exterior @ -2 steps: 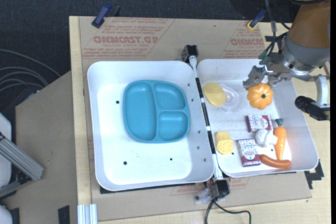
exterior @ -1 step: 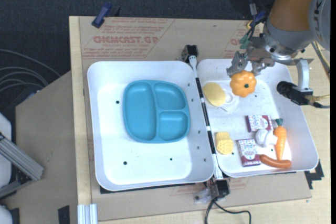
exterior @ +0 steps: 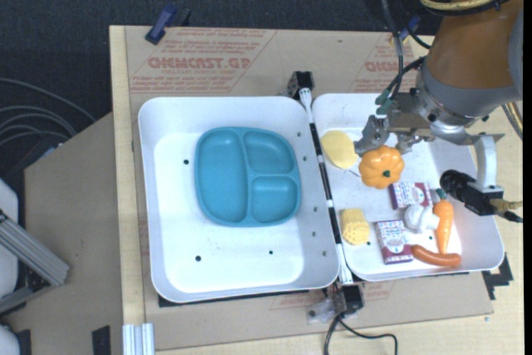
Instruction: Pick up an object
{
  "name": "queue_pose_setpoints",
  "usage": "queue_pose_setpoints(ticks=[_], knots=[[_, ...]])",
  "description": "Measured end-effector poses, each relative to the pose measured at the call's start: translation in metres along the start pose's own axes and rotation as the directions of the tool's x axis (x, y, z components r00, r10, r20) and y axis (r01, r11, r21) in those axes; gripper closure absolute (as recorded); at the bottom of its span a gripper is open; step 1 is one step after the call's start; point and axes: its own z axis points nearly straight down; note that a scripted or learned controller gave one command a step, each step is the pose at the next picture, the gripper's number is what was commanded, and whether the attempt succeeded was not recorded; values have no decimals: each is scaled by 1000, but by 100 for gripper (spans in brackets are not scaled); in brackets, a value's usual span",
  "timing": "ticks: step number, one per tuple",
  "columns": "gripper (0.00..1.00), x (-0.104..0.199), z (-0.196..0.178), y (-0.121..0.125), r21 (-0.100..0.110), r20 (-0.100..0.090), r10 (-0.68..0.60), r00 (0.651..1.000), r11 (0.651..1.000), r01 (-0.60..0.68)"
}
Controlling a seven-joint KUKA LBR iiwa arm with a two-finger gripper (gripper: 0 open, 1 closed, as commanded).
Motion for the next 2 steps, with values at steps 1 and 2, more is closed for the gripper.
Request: queue_pose_setpoints(ticks=[1, 2], knots=[[100, 8, 13, -55, 0, 0, 2, 1000, 1000, -2], [0, 8, 13, -55, -1, 0, 2, 1000, 1000, -2]])
